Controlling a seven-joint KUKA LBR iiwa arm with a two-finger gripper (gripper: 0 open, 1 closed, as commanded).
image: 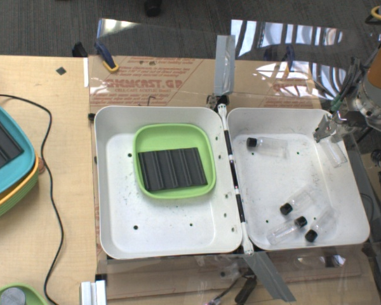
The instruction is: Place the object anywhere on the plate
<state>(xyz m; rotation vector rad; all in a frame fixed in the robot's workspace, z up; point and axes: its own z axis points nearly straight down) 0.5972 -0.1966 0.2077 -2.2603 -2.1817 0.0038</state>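
green plate (pixel 203 138), black ribbed mat (pixel 173 168), white bins (pixel 114 227)

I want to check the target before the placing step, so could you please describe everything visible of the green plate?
The green plate is a light-green, squarish dish with rounded corners and a raised rim, plastic by its look. It lies flat in the left white bin, toward the bin's upper middle, turned slightly askew. A dark grey ribbed rectangular pad lies on its floor, covering most of it. The plate rests on the bin's floor, and its right rim lies close to the bin's right wall.

Green plate (pixel 174 138) in left bin (pixel 114 227), seemingly clear vials (pixel 303 211) right
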